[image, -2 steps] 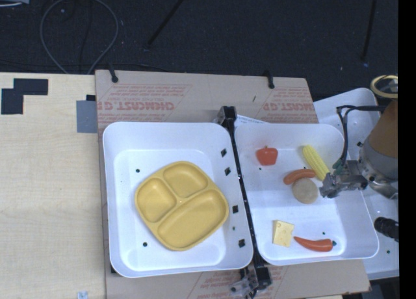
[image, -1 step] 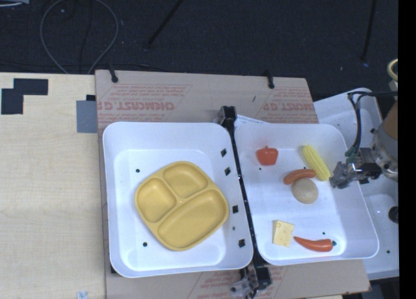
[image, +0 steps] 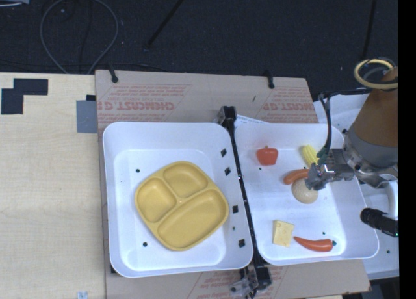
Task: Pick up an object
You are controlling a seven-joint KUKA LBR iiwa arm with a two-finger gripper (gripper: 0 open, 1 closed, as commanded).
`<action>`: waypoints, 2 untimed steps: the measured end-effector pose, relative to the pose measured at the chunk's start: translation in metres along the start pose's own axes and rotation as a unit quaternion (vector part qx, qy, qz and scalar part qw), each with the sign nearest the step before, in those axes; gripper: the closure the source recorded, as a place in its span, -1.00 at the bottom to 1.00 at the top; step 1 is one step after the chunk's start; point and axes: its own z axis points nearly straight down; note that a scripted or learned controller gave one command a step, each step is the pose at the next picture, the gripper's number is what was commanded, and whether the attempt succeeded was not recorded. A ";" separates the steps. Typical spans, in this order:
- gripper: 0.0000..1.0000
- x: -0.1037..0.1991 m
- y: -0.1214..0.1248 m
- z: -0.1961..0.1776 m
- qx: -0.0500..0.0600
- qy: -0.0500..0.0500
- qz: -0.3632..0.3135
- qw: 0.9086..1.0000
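Pale bench [image: 45, 181] under two white bins: our tool [image: 316, 179] sits right over the round beige ball [image: 303, 192] in the right bin [image: 354, 250], grip unreadable, so we should centre on it before closing

the arm [image: 379, 119] is bulky and rounded, with a broad orange band across it and grey casing below that. a yellowish cable loop [image: 373, 72] sits at twelve o'clock of the orange part. a thin black cable [image: 327, 122] runs along its nine o'clock side. the gripper [image: 320, 175] is a small dark grey and silver metal block, with a black cylindrical part [image: 379, 220] at the arm's six o'clock.
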 end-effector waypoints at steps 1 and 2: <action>1.00 0.044 -0.005 -0.007 0.000 0.000 0.000 1.000; 1.00 0.095 -0.016 -0.001 0.001 0.000 0.001 1.000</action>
